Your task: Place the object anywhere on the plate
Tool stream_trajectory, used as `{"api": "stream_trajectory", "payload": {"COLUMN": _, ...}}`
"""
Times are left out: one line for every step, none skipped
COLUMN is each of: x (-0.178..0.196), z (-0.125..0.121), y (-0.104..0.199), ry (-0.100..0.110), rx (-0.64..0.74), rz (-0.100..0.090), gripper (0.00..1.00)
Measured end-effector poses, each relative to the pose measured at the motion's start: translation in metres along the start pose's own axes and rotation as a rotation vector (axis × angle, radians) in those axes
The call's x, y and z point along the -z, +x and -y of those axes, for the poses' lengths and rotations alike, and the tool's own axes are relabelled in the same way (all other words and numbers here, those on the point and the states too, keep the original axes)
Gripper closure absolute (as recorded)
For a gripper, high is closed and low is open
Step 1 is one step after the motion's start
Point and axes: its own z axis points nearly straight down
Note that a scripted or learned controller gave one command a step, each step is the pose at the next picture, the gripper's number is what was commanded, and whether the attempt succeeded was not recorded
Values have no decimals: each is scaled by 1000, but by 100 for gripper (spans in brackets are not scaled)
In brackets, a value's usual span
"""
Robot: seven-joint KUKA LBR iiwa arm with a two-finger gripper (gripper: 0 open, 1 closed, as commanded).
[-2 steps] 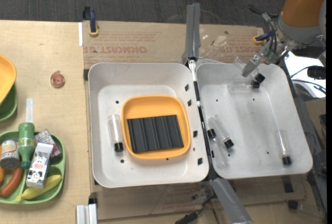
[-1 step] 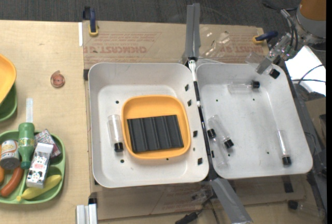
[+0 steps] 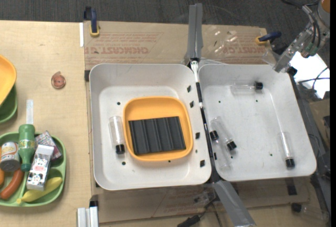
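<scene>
An orange plate (image 3: 155, 103) lies in the left bin (image 3: 105, 89). A dark grey ribbed block (image 3: 157, 135) rests flat on the plate and covers most of its middle. A clear tube with a black cap (image 3: 116, 135) lies in the same bin, just left of the plate. Several more clear capped tubes lie in the right bin (image 3: 252, 115), among them one near the back (image 3: 245, 88) and one by the right wall (image 3: 286, 149). My gripper (image 3: 284, 61) hangs over the back right corner of the right bin, far from the plate, with nothing seen in it.
A green tray (image 3: 58, 178) with bottles, cartons and toy food sits at the bench's front left. An orange and a green bowl (image 3: 5, 89) stand at the left edge. Blue clamps (image 3: 90, 18) hold cardboard behind the bins. Cables hang at the far right.
</scene>
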Motion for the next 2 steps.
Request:
{"api": "stream_trajectory", "payload": {"x": 8, "z": 16, "y": -15, "ry": -2, "rx": 250, "rz": 1, "gripper": 100}}
{"api": "stream_trajectory", "payload": {"x": 8, "z": 16, "y": -16, "ry": -2, "rx": 250, "rz": 1, "gripper": 0}}
